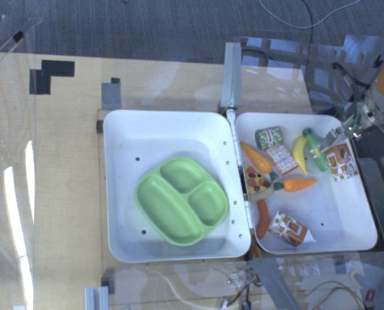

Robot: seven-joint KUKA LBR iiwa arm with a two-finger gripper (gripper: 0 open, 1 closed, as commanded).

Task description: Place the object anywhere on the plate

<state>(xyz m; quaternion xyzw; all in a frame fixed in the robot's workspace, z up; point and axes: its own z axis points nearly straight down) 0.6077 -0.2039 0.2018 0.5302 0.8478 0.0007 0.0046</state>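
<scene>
Fingers (337,134), state not discernible, are hovering at the right bin's (359,234) 1 o'clock corner beside the green bottle (315,151); green plate (182,201) is lying in the left bin (124,173).

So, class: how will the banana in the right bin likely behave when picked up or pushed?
The banana looks like smooth moulded plastic, so probably stiff, light, and somewhat slippery. Its curved shape suggests it may rock or spin rather than slide straight. It lies close to the green bottle, so a push would probably nudge that too.
</scene>
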